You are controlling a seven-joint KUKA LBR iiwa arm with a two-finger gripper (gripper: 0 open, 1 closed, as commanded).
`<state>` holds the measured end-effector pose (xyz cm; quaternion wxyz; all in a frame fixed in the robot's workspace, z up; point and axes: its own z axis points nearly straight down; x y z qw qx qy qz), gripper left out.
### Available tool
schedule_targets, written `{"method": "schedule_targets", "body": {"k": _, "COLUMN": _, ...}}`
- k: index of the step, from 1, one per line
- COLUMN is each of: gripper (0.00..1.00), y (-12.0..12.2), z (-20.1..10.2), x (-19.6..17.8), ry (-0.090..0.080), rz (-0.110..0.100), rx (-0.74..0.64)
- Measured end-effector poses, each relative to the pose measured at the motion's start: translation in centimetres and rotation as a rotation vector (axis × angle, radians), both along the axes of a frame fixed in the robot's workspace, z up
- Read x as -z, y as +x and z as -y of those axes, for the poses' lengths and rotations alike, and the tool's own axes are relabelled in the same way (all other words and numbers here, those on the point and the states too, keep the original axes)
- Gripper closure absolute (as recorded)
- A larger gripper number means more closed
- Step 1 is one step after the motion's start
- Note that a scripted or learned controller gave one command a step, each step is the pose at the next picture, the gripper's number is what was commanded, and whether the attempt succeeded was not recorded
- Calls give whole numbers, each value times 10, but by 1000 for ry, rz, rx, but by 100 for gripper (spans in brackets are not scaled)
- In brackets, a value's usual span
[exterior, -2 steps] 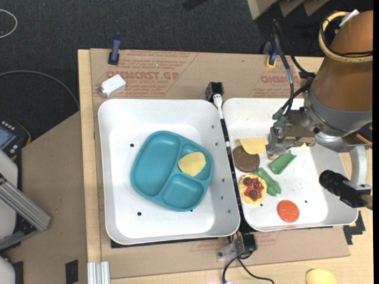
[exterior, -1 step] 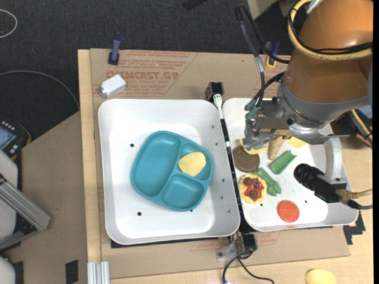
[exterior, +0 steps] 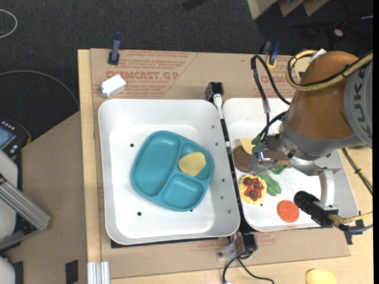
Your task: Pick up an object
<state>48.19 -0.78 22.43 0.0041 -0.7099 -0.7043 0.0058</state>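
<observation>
My gripper (exterior: 265, 156) hangs low over the left half of the right bin (exterior: 240, 111), under the grey and orange wrist. A brown flat piece (exterior: 241, 158) lies just left of it, with a pale yellow bit (exterior: 246, 144) at its far side. Just in front lie a yellow toy slice with red dots (exterior: 252, 189) and a green leafy piece (exterior: 272, 186). A red-orange disc (exterior: 288, 211) rests near the bin's front. Nothing shows between the gripper's tips, and the wrist hides the bin floor beneath it.
The left bin (exterior: 118, 129) holds a teal divided plate (exterior: 155, 164) with a yellow oval piece (exterior: 192, 163) in its right compartment. A black divider rail (exterior: 225, 141) runs between the bins. A small white block (exterior: 112, 86) sits on the cardboard behind the left bin.
</observation>
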Motion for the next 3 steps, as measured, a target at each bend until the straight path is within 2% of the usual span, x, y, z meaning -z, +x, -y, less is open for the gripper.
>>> {"method": "schedule_targets", "body": {"k": 1, "gripper": 100, "y": -3, "z": -90, "x": -45, "ry": 5, "rz": 18, "rx": -18}}
{"method": "schedule_targets", "body": {"k": 2, "gripper": 100, "y": 3, "z": -92, "x": -210, "ry": 7, "rz": 35, "rx": -11}}
{"method": "schedule_targets", "body": {"k": 3, "gripper": 100, "y": 2, "z": -127, "x": -87, "ry": 0, "rz": 1, "rx": -11}}
